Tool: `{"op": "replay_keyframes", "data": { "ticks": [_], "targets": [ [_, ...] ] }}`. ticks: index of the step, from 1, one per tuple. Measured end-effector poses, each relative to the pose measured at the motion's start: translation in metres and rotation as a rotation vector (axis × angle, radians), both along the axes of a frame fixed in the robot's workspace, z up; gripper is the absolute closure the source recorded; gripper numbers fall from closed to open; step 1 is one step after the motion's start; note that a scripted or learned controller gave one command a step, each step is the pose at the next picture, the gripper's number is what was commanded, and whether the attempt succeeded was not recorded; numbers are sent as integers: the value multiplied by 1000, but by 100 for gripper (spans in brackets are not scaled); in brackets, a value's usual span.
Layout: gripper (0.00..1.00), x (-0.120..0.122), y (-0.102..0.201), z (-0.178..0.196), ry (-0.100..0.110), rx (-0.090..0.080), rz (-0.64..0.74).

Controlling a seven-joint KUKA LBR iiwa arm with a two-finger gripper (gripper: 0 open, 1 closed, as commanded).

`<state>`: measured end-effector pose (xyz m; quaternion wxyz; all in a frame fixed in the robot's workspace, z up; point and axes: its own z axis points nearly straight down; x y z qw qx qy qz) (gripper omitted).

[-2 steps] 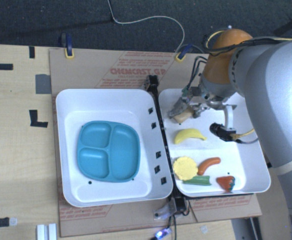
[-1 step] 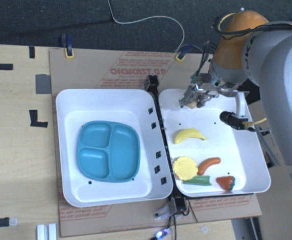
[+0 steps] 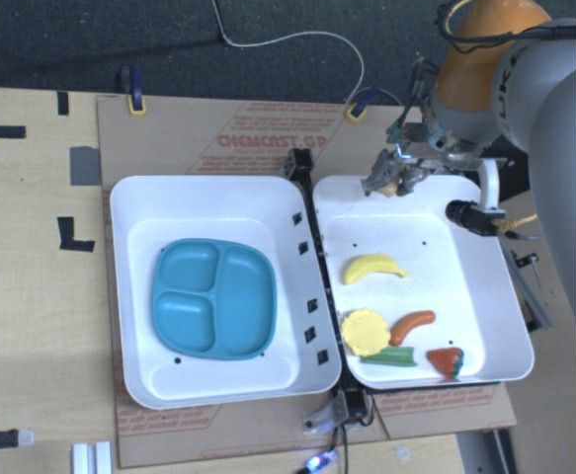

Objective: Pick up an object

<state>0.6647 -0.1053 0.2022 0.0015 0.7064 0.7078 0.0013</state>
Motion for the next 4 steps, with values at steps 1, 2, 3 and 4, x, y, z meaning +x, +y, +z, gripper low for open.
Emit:
{"op": "replay_keyframes", "data": {
  "ticks": [1, 2, 3, 4],
  "targets": [
    [100, 0, 1, 23, 3, 1, 0],
    [100, -34, 41, 11, 8, 1, 1],
    [100, -77, 82, 9, 10, 1, 1],
    [100, -106, 117, 5, 9, 1, 1]
  ]
}}
